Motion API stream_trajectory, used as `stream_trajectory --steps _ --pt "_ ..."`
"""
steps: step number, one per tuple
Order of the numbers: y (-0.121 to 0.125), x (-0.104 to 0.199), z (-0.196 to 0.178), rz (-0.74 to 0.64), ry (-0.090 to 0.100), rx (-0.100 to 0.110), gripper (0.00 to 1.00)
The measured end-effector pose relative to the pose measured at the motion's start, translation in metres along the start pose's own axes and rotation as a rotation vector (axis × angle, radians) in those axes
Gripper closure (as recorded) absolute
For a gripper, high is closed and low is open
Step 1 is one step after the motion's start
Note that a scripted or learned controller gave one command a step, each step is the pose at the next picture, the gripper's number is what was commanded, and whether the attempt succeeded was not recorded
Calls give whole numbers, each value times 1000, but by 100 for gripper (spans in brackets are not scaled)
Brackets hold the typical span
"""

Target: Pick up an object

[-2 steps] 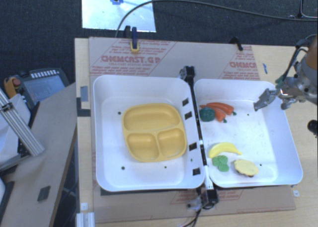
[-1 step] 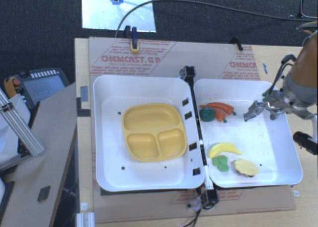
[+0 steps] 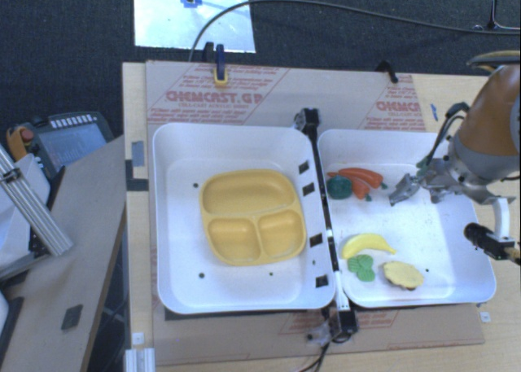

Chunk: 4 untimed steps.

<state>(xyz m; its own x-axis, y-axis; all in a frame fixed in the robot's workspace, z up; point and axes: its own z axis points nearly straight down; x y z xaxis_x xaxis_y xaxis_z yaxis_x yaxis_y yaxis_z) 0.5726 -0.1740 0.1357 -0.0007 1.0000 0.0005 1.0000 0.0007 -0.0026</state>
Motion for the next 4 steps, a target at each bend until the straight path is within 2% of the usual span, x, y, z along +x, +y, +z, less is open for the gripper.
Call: stream_trajectory --steps 1,2,4 --pt "0 1 52 0 1 0 0" --pt "1 0 38 0 -2 -5 100" --pt "8 3 -49 -4 -2 -9 100"
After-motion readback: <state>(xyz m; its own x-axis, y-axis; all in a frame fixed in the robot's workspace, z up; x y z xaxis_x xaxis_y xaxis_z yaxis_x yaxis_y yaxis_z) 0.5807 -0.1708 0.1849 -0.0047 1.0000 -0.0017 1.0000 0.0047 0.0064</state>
